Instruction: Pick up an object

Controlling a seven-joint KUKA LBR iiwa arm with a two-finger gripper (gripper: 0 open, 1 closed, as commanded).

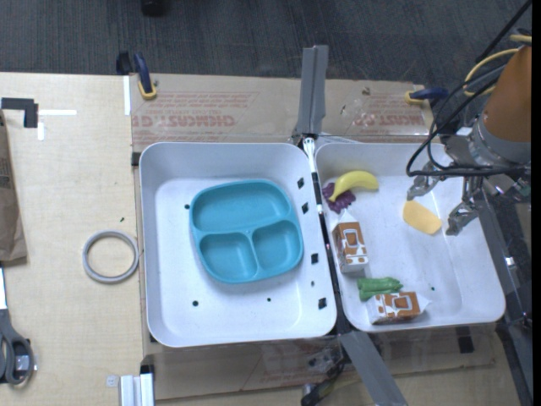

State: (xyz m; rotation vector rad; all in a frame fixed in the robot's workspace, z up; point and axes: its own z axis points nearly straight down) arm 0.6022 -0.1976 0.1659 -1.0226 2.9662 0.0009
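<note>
Seen from above, the robot's hand [438, 203] is hanging open over the right bin [473, 307], its two fingers spread to either side of a pale yellow piece [422, 217] lying just below and between them, not gripped. Further left in that bin a banana [355, 181], two orange-and-white cartons [350, 245] and a green toy [378, 287] are lying, while the left bin [161, 252] is holding a blue divided tray [246, 230]. The bins are sitting on a pale wooden bench [68, 193] over cardboard with reversed red lettering too blurred to read.

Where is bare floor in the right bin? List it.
Bare: the right white bin floor between the pale yellow piece and the orange-white carton. Crowded: its left side, around the yellow banana, upright carton and green toy.
</note>
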